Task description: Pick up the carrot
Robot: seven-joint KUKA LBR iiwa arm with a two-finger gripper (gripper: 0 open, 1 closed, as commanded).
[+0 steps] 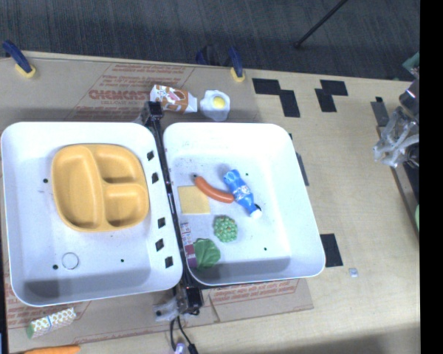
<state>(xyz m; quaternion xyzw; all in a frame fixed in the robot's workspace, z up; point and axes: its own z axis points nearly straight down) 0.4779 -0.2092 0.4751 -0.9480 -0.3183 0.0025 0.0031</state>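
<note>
Right, the carrot (pixel 213 189) lies slanted mid-frame in the right bin (pixel 299 168), its lower end just beside the blue bottle (pixel 241 191). The gripper (pixel 393 140) sits at the frame's right edge; whether it holds anything, I cannot tell. Best to descend on the carrot's upper-left end, clear of the bottle.

Glossy white plastic bins (pixel 295 198), matt yellow plastic tray (pixel 96 186), brown cardboard bench cover (pixel 354 198), smooth orange carrot (pixel 213 190)
</note>
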